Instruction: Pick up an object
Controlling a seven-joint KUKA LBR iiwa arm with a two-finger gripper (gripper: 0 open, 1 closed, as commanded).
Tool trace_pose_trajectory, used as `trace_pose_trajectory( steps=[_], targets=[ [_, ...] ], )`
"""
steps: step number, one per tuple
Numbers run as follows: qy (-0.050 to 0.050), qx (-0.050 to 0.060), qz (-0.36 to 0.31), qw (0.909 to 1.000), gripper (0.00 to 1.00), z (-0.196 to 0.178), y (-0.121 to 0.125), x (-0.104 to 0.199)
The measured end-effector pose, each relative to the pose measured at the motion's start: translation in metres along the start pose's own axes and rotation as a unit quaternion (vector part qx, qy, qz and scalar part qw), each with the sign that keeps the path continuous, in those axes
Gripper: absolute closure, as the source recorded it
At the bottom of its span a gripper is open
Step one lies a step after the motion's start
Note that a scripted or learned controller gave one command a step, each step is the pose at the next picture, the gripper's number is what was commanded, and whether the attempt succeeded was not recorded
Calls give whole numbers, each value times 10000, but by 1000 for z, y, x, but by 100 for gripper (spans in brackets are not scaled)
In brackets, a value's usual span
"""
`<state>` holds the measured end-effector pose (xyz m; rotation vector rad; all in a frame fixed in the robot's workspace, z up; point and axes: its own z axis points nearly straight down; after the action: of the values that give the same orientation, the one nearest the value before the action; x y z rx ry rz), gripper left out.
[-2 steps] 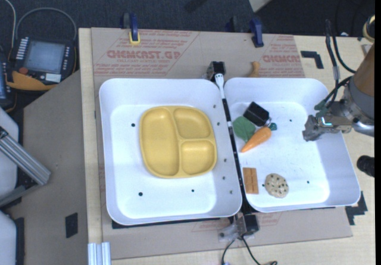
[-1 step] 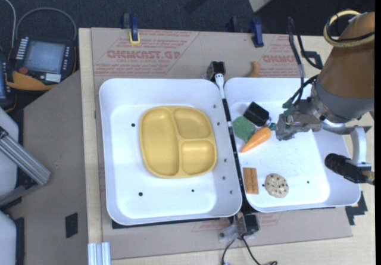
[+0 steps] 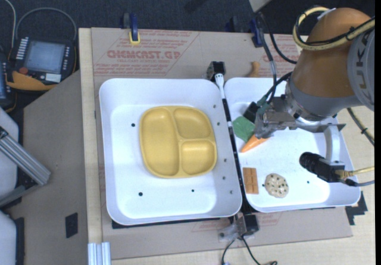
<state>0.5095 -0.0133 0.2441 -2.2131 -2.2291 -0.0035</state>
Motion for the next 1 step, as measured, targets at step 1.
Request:
trace_pose_trajectory(
  steps=[1],
  targets=[
    [-6,-4,8,10000,100,-2,9,47]
  ],
)
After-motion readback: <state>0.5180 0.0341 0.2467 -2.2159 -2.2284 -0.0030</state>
